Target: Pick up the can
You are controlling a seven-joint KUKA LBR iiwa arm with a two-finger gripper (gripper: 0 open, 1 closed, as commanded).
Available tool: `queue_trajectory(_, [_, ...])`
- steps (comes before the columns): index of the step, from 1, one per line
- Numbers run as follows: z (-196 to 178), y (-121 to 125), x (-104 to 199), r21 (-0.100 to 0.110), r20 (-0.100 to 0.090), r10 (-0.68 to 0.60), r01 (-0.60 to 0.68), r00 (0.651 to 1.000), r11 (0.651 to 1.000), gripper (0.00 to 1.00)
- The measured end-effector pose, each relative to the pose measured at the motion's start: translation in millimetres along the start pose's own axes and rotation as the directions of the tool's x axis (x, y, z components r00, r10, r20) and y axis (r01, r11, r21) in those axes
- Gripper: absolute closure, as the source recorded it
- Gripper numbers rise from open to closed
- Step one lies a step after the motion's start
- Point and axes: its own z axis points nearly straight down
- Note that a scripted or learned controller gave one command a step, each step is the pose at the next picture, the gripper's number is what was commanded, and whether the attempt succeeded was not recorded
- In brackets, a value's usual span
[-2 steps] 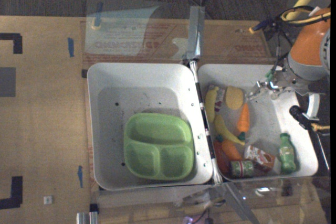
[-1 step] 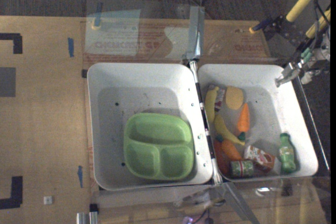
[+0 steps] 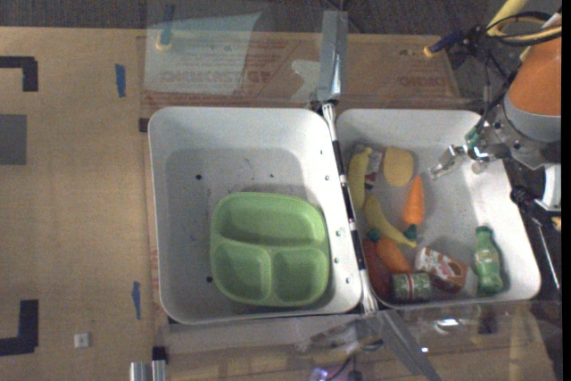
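The can (image 3: 410,285) lies on its side near the front wall of the right bin (image 3: 464,210); it has a red label and a green end. A red pouch (image 3: 443,268) touches it on the right and an orange carrot (image 3: 391,254) on the left. My gripper (image 3: 461,156) hovers over the back right part of the same bin, well behind the can and apart from it. Nothing shows in the gripper. The arm's orange band (image 3: 540,89) is at the right edge.
The right bin also holds two bananas (image 3: 359,178) (image 3: 385,221), a yellow potato-like piece (image 3: 398,165), a second carrot (image 3: 413,201) and a green bottle (image 3: 487,260). A green divided plate (image 3: 268,247) lies in the left bin (image 3: 178,192). Cables (image 3: 500,31) run behind the right bin.
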Motion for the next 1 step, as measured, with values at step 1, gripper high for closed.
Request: queue_trajectory(1, [21.5, -13.1, 15.5, -0.005, -0.011, 0.363, -0.363, 0.932, 0.932, 0.0])
